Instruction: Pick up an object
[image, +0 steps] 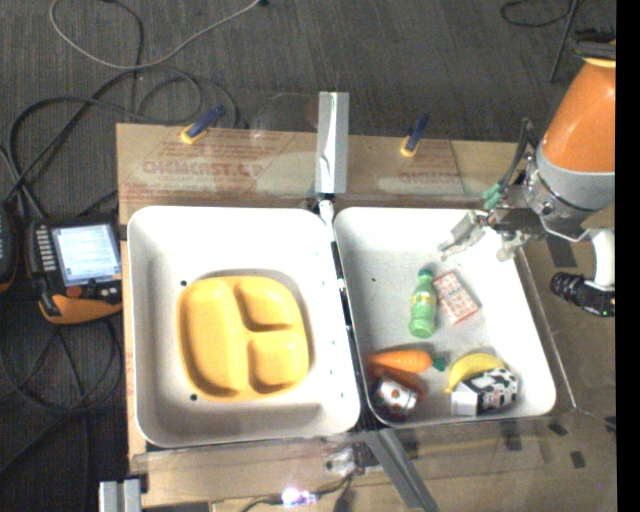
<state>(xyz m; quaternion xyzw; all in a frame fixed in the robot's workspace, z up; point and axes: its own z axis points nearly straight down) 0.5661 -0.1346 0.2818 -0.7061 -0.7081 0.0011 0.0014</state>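
Camera view: both bins seen from above, at a slant.
Green bottle (423, 302): lay near the centre of the right bin (385, 232), cap toward 12 o'clock.
Small pink box (456, 297): just beside the bottle at 3 o'clock.
Carrot (403, 360): at 6 o'clock from the bottle.
Can (396, 397): at 6 o'clock from the carrot.
Banana (472, 368): at 4 o'clock from the bottle, touching a black-and-white carton (486, 390).
Gripper (472, 230): hovered at 1 o'clock from the bottle, fingers spread apart, grasping nothing.
Yellow tray (246, 334): sat in the left bin (150, 300).
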